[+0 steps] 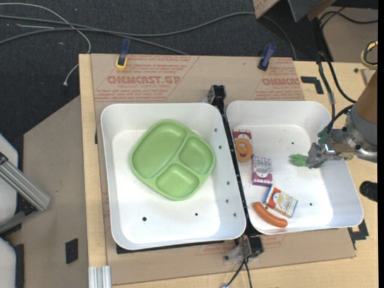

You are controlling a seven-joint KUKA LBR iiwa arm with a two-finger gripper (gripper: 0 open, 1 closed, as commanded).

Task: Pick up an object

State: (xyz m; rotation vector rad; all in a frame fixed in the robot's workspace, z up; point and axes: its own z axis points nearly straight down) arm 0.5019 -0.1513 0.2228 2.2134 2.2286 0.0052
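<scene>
My gripper (316,156) is low in the right bin (300,114), near its right side, at the end of the grey arm reaching in from the right. A small green object (298,159) lies on the bin floor just left of the gripper tip, touching or nearly touching it. Further left lie a brown ring-shaped piece on a red-and-white card (243,146) and a purple packet (262,170). Near the bin's front sit a colourful small box (282,202) and a red-orange sausage (270,215).
The left bin (120,179) holds a green divided plate (173,159). Black clips (216,93) join the bins at the back and front. Blue clamps (267,56) pin the cardboard base. Cables run along the right behind the arm.
</scene>
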